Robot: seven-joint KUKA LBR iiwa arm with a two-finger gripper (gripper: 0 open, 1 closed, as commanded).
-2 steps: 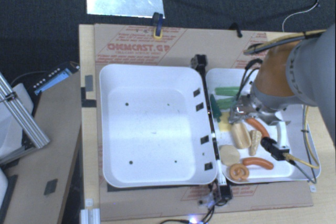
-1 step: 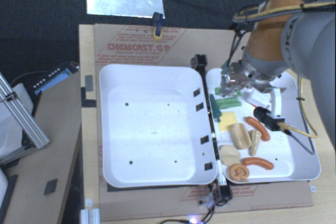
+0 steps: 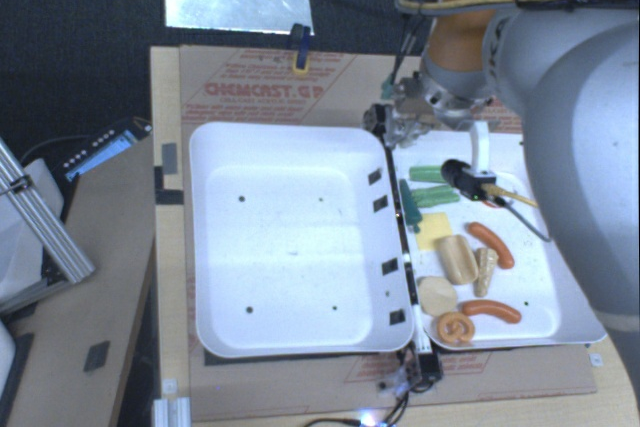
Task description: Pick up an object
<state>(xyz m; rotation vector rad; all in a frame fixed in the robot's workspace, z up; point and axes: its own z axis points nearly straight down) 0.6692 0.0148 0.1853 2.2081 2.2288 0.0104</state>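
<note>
While the gripper (image 3: 405, 130) hangs over the far left corner of the right bin (image 3: 560, 315) — its finger state I cannot tell — toy food lies in that bin: green pieces (image 3: 432, 174) nearest the gripper, sausages (image 3: 490, 245) and bread (image 3: 459, 258) closer to the bin's near edge.

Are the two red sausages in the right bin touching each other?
Apart. The camera view shows the upper red sausage and the lower red sausage with white bin floor between them.
</note>
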